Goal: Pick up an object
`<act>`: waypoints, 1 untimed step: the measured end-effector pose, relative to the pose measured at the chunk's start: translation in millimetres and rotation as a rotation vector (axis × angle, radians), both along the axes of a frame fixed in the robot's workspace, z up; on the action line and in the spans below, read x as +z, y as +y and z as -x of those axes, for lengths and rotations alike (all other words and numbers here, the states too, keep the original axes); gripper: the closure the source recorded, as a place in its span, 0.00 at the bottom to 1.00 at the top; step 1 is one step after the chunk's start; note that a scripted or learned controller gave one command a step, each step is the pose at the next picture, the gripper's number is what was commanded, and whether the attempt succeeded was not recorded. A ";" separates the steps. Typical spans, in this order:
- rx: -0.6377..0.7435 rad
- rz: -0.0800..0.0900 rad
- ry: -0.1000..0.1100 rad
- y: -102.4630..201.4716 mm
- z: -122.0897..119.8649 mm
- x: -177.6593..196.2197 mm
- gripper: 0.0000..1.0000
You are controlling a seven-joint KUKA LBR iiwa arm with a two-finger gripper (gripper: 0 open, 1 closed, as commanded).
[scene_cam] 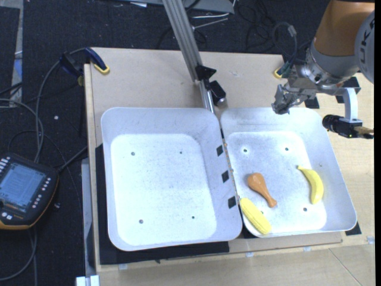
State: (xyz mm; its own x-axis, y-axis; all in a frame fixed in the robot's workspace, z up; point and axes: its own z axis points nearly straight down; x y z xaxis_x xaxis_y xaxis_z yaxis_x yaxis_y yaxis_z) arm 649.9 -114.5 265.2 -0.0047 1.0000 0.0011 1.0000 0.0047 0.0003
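- Left shallow white plastic bin [119, 130] sits on the left half of the tan wooden worktop [149, 76], nothing to grab in it.
- Right shallow white plastic bin [333, 159] touches it along the middle seam, and holds all three candidates.
- Yellow corn cob toy [255, 216] lies at that bin's front-left corner, tilted.
- Orange-brown drumstick toy [262, 188] is just behind the corn, near the bin's centre.
- Yellow banana toy [314, 184] lies toward the bin's right edge, apart from the drumstick.
- Dark end effector [282, 106] hovers over the bin's rear edge, carrying nothing; can't tell its opening.
- Step looks like approach: next move likely needs travel forward over one toy, then descent.
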 end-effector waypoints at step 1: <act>0.000 0.000 0.000 52.6 -8.5 -2.3 1.00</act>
